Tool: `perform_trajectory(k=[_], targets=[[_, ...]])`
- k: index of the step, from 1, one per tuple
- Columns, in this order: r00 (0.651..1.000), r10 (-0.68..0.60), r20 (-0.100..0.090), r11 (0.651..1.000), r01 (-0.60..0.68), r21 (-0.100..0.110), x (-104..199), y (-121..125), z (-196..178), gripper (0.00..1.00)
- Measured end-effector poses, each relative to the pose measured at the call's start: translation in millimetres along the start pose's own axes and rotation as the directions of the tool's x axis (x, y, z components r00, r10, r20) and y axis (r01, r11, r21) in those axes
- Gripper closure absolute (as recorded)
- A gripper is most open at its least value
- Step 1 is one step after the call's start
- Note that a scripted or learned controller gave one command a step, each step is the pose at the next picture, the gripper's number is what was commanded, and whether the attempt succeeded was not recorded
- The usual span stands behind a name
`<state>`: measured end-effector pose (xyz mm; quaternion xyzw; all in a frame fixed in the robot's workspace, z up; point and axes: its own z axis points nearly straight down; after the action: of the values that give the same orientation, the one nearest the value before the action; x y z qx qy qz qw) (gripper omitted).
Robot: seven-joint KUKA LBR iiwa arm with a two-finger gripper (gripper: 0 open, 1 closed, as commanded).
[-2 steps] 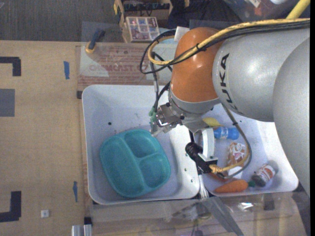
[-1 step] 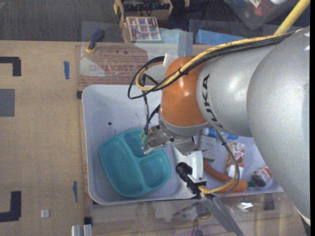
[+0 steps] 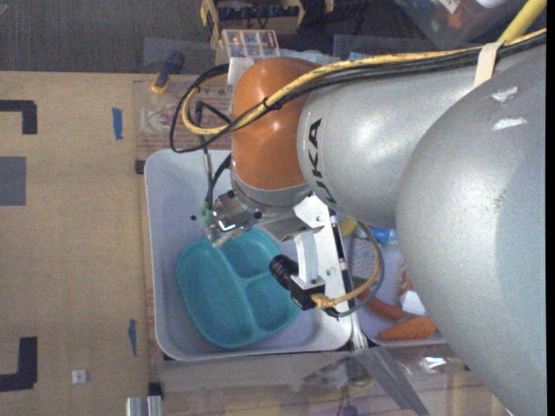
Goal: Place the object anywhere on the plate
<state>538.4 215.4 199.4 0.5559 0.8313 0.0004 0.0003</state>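
Note:
A teal divided plate (image 3: pixel 232 293) lies in the near part of the left white bin (image 3: pixel 165 232). The arm's orange band and grey wrist hang over the bin's middle, covering the plate's far right edge. The gripper (image 3: pixel 221 224) shows as a small metal piece just above the plate's far rim, its fingers hidden under the wrist. An orange carrot-like object (image 3: pixel 408 328) lies in the right bin, partly covered by the arm. I see nothing held.
The right bin (image 3: pixel 390 319) holds several small items, mostly hidden by the arm. A black camera mount (image 3: pixel 295 289) with a yellow cable sticks out over the plate's right side. Cardboard boxes stand beyond the bins.

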Motion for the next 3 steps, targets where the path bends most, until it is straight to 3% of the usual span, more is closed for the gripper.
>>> perform_trajectory(k=[1,2,3], targets=[[0.990,0.142,0.000,0.990,-0.142,0.005,14.3,-31.9,47.9,1.00],[0.964,-0.266,0.001,0.964,0.266,-0.001,-55.5,-31.2,30.7,1.00],[0.994,-0.109,0.001,0.994,0.109,-0.002,-20.4,43.2,4.2,1.00]])
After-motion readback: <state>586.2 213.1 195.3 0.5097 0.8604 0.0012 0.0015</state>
